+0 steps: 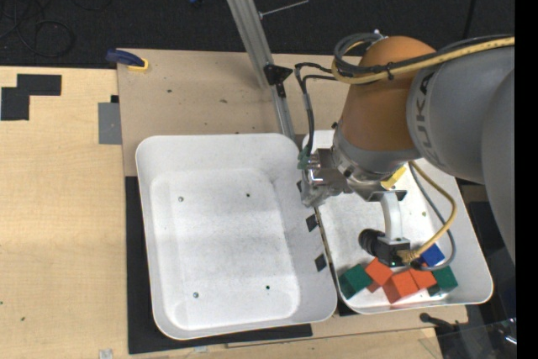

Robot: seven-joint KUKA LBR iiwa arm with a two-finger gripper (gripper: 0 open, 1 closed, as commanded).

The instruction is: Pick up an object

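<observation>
Fingers: apart or together, cannot tell. Best to centre above the orange plastic block [402,285] in the cluttered shallow white bin [353,223], then descend straight.

- The grey arm [471,113] comes in from the right, over the right bin [349,224].
- Its orange band [378,97] bends down above that bin's far end.
- The gripper [317,179] hangs over the bin's left edge.

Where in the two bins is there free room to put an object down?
The left bin has a wholly bare floor, bordered only by its own walls. The right bin is crowded: the arm hangs over it, and coloured blocks cluster in its near corner.
</observation>
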